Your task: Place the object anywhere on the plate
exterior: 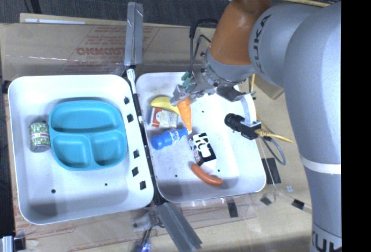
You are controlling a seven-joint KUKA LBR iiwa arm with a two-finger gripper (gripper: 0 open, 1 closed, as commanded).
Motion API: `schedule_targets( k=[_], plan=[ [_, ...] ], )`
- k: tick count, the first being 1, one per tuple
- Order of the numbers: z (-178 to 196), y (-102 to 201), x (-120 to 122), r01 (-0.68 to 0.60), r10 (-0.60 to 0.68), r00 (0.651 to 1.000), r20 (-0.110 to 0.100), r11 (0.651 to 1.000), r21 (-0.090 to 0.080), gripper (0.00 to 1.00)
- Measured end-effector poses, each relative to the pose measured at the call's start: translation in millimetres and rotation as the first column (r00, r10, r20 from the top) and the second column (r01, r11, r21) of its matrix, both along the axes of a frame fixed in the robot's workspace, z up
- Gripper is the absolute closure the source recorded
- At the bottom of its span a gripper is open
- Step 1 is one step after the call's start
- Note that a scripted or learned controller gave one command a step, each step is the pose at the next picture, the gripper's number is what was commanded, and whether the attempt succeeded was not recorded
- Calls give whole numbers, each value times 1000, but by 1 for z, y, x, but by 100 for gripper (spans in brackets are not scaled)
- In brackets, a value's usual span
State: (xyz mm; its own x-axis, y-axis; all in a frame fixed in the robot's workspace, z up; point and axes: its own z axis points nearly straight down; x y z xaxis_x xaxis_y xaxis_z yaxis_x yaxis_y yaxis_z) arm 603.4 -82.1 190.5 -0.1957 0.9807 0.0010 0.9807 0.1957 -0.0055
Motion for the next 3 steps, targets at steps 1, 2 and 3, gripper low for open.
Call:
schedule_targets(
  k=[1, 2, 3],
  plan=[
    [0, 83, -23, 31, -31, 1000, 0, 1000, 0, 100],
    [0, 165, -37, -10, 10, 1000, -2, 1000, -1, 100],
    [0, 165, -36, -9, 9, 1000, -1, 1000, -1, 0]
  ],
)
